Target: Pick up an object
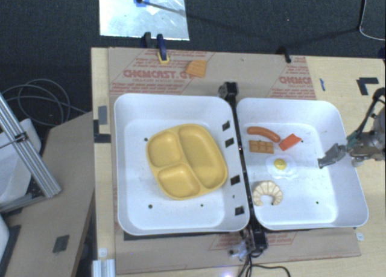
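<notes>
The right bin [344, 209] holds several toy foods: a red sausage [263, 132], a brown waffle square [261, 146], an orange-red wedge [290, 142], a fried egg [280, 165] and a croissant [268, 192]. A yellow three-part plate [186, 161] lies in the left bin [129, 209]. My gripper [333, 156] hangs over the right side of the right bin, to the right of the egg and the wedge and apart from all the food. Nothing is seen in its grasp.
A tan piece [196, 67] lies on the cardboard behind the bins, near a yellow and blue clamp [161, 49]. A shiny sheet [143, 4] sits on the dark floor beyond. A metal frame [24, 155] stands at the left.
</notes>
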### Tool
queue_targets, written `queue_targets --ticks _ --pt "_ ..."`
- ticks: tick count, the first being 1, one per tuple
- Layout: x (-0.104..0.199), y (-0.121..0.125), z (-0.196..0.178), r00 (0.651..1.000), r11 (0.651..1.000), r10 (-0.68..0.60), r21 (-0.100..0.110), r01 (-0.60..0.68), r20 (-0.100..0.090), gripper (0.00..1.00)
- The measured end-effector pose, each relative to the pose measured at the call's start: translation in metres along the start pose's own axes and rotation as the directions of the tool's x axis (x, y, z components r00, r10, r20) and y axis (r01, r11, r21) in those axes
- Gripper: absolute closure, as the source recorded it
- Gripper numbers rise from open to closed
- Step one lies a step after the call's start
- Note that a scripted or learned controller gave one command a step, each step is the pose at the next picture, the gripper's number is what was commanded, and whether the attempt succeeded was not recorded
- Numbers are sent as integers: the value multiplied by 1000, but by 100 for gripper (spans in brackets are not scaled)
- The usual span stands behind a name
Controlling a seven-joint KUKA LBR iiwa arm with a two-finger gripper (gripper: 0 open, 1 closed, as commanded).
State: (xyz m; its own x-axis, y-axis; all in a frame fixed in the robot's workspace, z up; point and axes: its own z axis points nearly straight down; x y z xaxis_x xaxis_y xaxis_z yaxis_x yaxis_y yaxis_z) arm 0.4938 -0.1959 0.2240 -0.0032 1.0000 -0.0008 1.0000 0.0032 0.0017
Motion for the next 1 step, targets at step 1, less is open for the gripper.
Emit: queue_targets --ticks 1 --pt "55 -8 82 1000 1000 -5 6 5 -5 0"
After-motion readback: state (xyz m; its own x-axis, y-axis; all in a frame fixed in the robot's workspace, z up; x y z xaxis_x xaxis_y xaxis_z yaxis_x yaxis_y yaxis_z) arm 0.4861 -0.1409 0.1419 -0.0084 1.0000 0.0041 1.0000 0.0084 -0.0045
